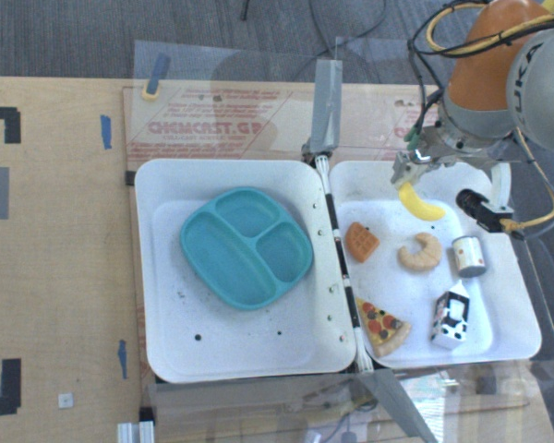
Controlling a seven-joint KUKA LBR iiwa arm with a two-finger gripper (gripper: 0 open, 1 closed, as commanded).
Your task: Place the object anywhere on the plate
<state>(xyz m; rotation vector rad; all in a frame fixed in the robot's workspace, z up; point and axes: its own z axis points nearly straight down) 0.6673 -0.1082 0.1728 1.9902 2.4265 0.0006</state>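
Left bin (pixel 166 340): a teal divided plate (pixel 246 246) is lying here, nothing on it. Right bin (pixel 517 330): a waffle (pixel 361 242), a croissant (pixel 419 252), a pizza slice (pixel 384 325), a small can (pixel 468 256) and a cow-patterned carton (pixel 451 317) are lying here. My pincer (pixel 409 169) is hanging over the bin's far end, touching the upper tip of a banana (pixel 419 204); I cannot tell whether it is clenched or released.

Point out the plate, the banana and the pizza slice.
plate (pixel 246 247): camera view, on its central divider.
banana (pixel 419 205): camera view, mid-length of the yellow curve.
pizza slice (pixel 382 325): camera view, on its topped middle.
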